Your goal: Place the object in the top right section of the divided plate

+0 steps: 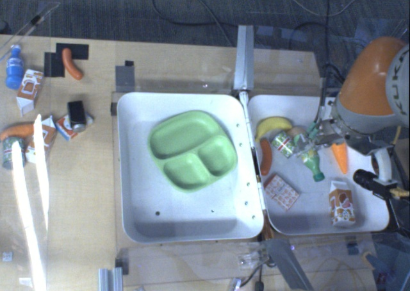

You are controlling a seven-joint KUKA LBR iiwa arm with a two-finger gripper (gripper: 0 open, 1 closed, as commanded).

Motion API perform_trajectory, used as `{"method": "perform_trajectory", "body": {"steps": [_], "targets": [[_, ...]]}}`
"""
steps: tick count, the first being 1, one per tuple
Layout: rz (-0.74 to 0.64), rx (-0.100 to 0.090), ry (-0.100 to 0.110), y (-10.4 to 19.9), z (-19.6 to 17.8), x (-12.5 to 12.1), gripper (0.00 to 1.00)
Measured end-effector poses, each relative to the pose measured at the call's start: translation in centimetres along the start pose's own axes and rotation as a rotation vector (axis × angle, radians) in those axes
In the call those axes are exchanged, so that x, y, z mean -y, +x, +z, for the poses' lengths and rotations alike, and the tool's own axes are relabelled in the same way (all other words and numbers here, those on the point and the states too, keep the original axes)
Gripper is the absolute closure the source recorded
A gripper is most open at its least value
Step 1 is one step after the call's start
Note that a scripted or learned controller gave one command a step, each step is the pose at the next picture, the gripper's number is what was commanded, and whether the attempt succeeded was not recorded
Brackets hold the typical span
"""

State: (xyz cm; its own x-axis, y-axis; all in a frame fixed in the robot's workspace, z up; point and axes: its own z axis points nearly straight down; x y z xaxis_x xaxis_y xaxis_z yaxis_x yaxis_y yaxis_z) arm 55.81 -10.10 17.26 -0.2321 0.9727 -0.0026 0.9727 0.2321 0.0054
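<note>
Pincer (pixel 318 131) hangs over green bottle (pixel 312 165).

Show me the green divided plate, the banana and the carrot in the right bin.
green divided plate (pixel 192 149): camera view, centre ridge.
banana (pixel 272 125): camera view, mid-curve.
carrot (pixel 339 157): camera view, orange body.

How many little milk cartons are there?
3: one carton in the right bin's near corner, two cartons on the bench at far left. The arm may hide others.
</note>
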Motion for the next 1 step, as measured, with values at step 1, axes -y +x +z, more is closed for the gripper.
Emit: {"method": "perform_trajectory", "body": {"steps": [1], "targets": [[-0.232, -0.002, 0.000, 6.70, -1.32, 5.08, 1.00]]}}
